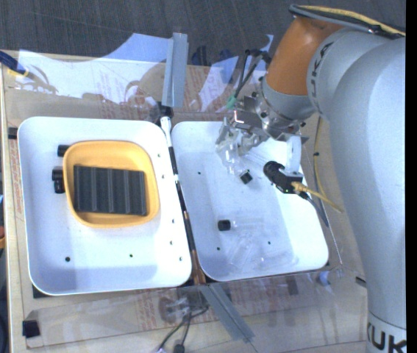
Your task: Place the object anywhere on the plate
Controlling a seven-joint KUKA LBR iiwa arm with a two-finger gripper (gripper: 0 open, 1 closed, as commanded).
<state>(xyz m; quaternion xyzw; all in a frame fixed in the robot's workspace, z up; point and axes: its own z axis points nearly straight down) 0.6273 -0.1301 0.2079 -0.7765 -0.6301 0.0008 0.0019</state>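
On the worktop (pixel 83 315): 2 shallow white bins side by side. Left bin (pixel 39 256) holds 1 yellow plate (pixel 109 157) with rounded corners, a dark ribbed rectangular insert (pixel 111 190) lying in its middle; 2 small black items just beside the plate's left edge, partly cut off by it. Right bin (pixel 296 226) holds 1 small black object (pixel 224 225) near the centre of its floor, well apart from the plate, and 1 smaller black piece (pixel 246 176) further up; faint clear shapes near the bin's lower edge, too pale to identify. Grey arm with orange band (pixel 300 50) enters from the right. Hand (pixel 236 142) sits low over the upper part of the right bin; its fingers are translucent and blurred, so whether they are spread or closed cannot be told, nor whether anything lies between them. Black connector and yellow cable (pixel 282 176) just right of the hand. Paper sheets at the worktop's far edge, partly hidden.
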